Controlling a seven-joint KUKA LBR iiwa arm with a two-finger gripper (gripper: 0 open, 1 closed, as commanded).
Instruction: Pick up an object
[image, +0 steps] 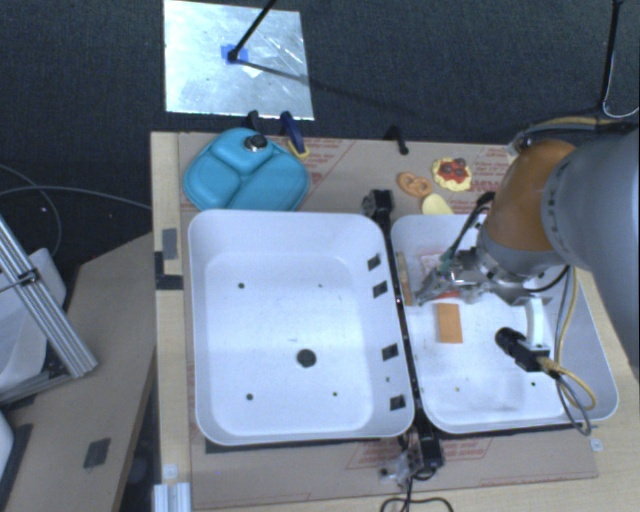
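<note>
— What's closest to us on the desk (480, 447)?

— The two white bins. Low in the left bin (270, 300) there's a small dark disc (306, 357), alone on the floor. A little further back, in the right bin (480, 395), an orange block (449, 323) lies flat near the wall the bins share. I'd take that as the thing to pick.

— How would it handle?

— Light and stiff, I'd judge, like wood or hard plastic, and not fragile. The smooth faces might slip a little. Since it lies flat, I'd close across its narrow width at mid-length, on the two long edges.

— And its look?

— A small, thin rectangle, plain orange, with its long side running away from us.

— The end effector?

— The end effector (432, 285) hangs just past the block's far end, close above the bin floor, pointing toward the shared wall. The metal is a blur from here, so I can't tell whether it's released or clenched. The block lies on the floor, not lifted.

— Further back?

— Beyond the right bin there are toy foods on the desk: a pale yellow piece (436, 205), a tan biscuit (414, 184) and a little round pizza (452, 172). Off to the far left sits a blue tray (245, 175), and past the desk a silvery sheet (235, 55) lies on the dark floor.
</note>
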